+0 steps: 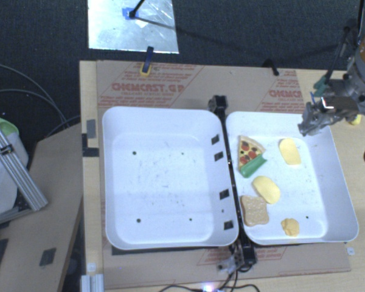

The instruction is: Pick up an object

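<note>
Left edge: aluminium frame rail (15, 163) running at a slant, next to a tan side table (55, 181). Dark carpet (36, 29) around everything.

Top left of centre: a shiny metal sheet (132, 16) on the carpet with a small blue piece (128, 13) on it. A thin dark cable (255, 44) runs off to the right from there.

The bench (170, 81) is topped with brown cardboard with red print; a blue-and-yellow clamp (147, 61) sits on its far edge.

Left bin (164, 178): white, shallow, bare floor with a few dark specks. Black clips (219, 157) run along the seam where the two bins meet.

Right bin (328, 193) holds all the objects, grouped in its left half:
- pizza slice toy (250, 150) near the far left corner, tip resting on a green piece (253, 165), touching
- yellow oval (266, 189) just below that
- bread slice toy (254, 210) touching the oval's lower left edge, near the seam
- small yellow lump (290, 226) near the front wall, apart from the rest
- pale yellow oval (290, 151) further right, near the far wall, well apart from the pizza

Claw (308, 126) is above the far right corner of the right bin, at the rim, up and to the right of the pale yellow oval, not touching it. Cannot tell how far it is spread, too blurred and small. Nothing visibly in its grip. Grey arm (359, 78) comes in from the right edge.
</note>
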Tool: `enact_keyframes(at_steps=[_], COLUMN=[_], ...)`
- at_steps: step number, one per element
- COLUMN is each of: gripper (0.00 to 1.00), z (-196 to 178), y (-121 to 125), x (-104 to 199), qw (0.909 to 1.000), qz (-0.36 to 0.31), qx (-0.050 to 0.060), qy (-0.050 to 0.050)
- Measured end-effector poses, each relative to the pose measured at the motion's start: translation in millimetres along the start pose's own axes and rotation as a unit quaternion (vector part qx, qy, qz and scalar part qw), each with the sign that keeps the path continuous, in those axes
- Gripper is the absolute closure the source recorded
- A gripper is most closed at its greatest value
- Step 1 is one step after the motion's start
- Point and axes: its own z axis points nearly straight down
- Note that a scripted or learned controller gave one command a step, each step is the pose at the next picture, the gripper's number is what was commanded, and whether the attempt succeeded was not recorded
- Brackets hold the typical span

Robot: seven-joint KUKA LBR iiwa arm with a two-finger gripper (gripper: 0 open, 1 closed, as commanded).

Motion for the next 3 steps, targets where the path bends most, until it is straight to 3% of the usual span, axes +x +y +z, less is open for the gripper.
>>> enact_keyframes(at_steps=[1, 2, 3], gripper=[1.00, 1.00, 1.00], z=[33.2, -30.8, 25.2], y=[-18.0, 36.3, -16.9], x=[50.7, 95.4, 94.2], qw=[1.0000, 1.0000, 1.0000], qz=[-0.006, -0.006, -0.003], qx=[0.001, -0.005, 0.003], qy=[0.001, 0.002, 0.001])
